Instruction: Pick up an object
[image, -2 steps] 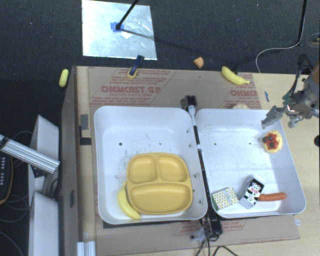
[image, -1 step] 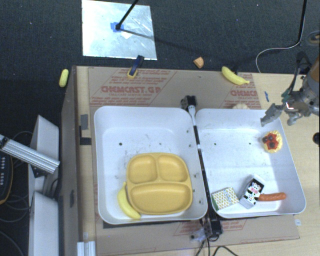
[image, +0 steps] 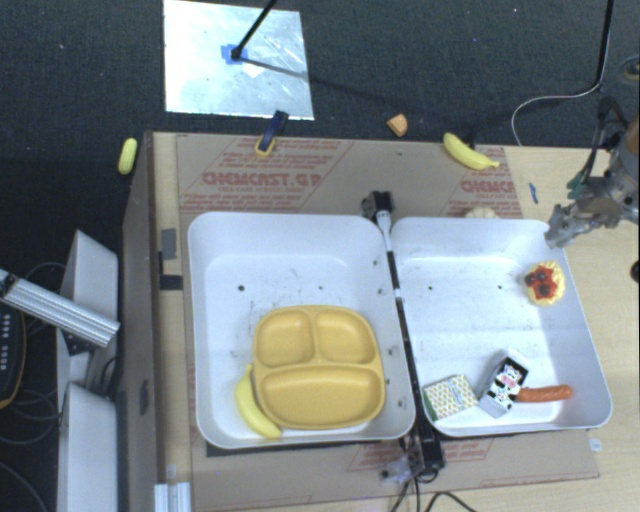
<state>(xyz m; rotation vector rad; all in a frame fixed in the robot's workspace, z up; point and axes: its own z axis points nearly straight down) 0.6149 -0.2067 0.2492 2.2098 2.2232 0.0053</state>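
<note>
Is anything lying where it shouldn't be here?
Yes. A banana lies on the cardboard behind the right bin, and a small orange piece and a yellow piece sit on the dark floor, all outside the bins. Another banana is wedged beside the yellow tray.

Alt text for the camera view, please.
The gripper hangs at the right bin's far right corner; that bin holds a small pizza toy, sausage and two cartons. The left bin holds a yellow divided tray and banana.

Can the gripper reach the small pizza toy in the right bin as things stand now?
Probably yes. The gripper hangs at the right bin's far corner, and the pizza toy lies alone nearby, with nothing over it.
</note>
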